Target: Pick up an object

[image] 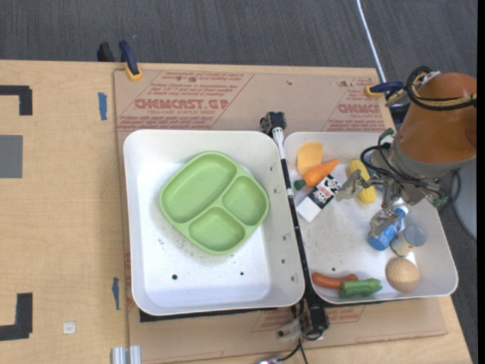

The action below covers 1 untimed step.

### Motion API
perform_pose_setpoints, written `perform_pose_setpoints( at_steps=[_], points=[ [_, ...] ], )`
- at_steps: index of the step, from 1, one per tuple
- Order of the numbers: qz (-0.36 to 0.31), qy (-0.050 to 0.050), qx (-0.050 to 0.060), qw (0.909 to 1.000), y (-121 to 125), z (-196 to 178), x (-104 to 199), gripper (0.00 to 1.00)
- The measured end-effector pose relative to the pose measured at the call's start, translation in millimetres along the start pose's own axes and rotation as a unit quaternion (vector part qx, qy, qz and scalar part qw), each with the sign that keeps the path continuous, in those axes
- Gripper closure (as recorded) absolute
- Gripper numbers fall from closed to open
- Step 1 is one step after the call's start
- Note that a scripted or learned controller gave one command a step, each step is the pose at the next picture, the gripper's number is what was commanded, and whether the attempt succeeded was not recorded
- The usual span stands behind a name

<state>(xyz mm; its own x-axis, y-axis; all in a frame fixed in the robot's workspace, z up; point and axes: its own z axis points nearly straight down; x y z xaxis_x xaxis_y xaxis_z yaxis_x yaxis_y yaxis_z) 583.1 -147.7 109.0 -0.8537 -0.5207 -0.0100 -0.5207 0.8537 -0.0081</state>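
Note:
My gripper hangs low over the right bin, below the orange wrist band. It is right above a blue toy and seems to touch its top. A yellow corn cob lies just left of the gripper. Further left are an orange carrot, a yellow-orange piece and a white carton with black marks. A tan egg-shaped ball rests near the front right corner. A red chili and a green vegetable lie along the front wall.
The left bin holds a green divided plate. A small grey disc sits right of the blue toy. Dark cables loop beside the wrist. The wall between the bins runs just left of the carton.

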Motion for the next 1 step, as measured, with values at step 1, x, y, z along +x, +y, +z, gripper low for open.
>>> perform_pose_setpoints(
  at_steps=[1],
  points=[
    [-0.069,-0.004,0.005,0.9976,0.2,3.8,6.5,0.0]
  ],
)
